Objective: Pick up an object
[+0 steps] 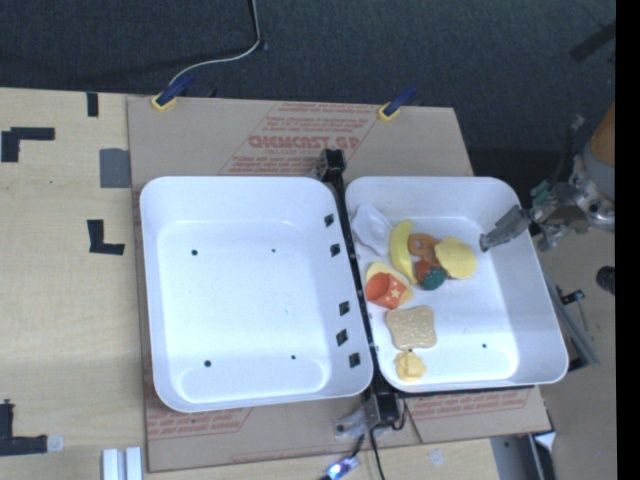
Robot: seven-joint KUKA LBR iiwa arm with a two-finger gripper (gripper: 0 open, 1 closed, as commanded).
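— Looking at the right bin [520,298]: what's inside?
— A banana [401,248], a yellow disc [457,258], a tan toast slice [412,327] and an orange block [386,289], bunched near its left wall

— And the gripper [497,234]?
— Over the bin's right rim; I can't tell its state. Both bins sit on cardboard [300,143]

Toy foods [415,268] clustered, right bin's [500,358] left.

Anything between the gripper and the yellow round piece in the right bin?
Camera view: bare white floor of the right bin lies between gripper and yellow round piece.
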